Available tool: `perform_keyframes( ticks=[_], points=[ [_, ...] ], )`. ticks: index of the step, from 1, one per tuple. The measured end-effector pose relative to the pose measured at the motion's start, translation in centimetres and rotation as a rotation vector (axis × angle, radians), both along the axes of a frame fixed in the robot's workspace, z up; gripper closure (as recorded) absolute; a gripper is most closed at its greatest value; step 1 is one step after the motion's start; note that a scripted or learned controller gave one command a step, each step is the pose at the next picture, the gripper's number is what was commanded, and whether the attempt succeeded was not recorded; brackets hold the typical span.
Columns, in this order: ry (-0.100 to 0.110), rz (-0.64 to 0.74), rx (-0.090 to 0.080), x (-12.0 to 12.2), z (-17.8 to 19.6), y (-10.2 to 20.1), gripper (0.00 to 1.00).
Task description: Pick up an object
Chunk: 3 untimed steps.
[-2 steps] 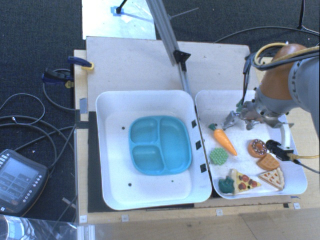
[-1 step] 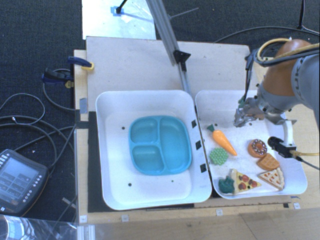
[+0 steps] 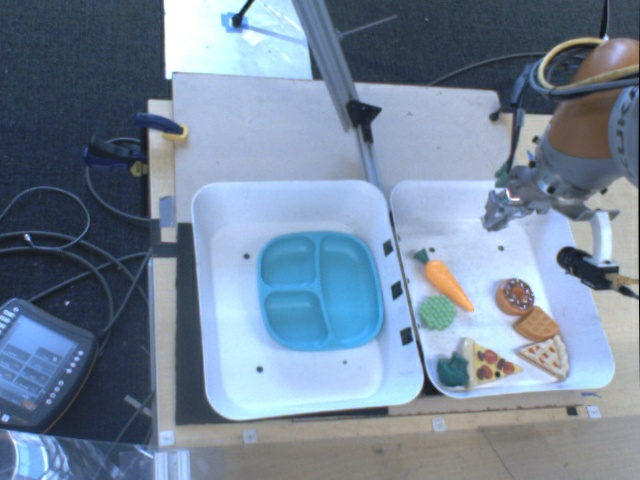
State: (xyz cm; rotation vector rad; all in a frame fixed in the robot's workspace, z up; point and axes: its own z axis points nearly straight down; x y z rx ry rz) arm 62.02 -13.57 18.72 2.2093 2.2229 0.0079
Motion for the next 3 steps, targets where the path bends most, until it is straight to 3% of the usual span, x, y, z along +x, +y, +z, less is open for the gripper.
perform_keyframes(
  ticks=[1, 2, 3],
  points=[
    [-0.001, 0.001, 0.000, 0.2, 6.5, -0.2, 1.00],
    [0.002, 0.001, 0.001, 0.3, 10.3, -0.2, 1.00],
    [0.007, 0.004, 0.002, 0.9, 9.4, 3.9, 1.00]
  ],
)
